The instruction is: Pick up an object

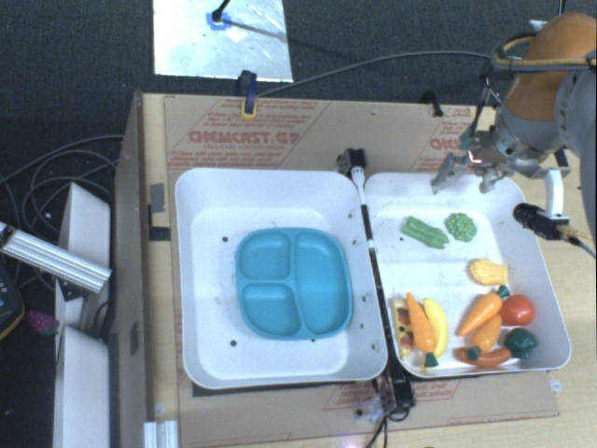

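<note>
Toy vegetables (466, 329) fill right bin's (550, 278) near end; claw (466, 174) hangs spread above its far rim.

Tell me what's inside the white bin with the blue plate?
Just the blue plate lies in the left bin, and its sections hold nothing. Whatever is beneath the plate is covered, so I cannot tell.

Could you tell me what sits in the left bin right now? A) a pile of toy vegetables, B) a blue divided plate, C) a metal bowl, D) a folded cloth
B: the blue divided plate lies alone in the left bin, while the toy vegetables are in the right bin.
</note>
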Controlling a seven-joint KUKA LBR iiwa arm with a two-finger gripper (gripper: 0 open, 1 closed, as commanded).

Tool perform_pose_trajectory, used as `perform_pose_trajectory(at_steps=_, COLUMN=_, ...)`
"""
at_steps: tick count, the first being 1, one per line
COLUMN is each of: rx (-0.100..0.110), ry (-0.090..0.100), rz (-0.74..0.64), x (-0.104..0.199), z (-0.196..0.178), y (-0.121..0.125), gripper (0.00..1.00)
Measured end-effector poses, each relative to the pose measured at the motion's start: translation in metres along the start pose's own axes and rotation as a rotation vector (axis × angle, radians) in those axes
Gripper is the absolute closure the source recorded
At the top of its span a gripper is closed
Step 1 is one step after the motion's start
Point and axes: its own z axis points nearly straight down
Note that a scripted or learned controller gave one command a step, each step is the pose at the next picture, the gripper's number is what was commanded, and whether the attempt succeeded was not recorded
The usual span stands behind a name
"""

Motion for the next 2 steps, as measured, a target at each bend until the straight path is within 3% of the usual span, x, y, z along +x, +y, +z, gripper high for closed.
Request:
perform_pose_trajectory(at_steps=1, rx=0.007, ry=0.003, rz=-0.003, x=0.043, z=0.09, y=-0.024, gripper=0.0)
perform_pose_trajectory(at_steps=2, rx=0.0, ry=0.002, rz=-0.005, x=0.042, z=0.077, y=-0.022, gripper=1.0)
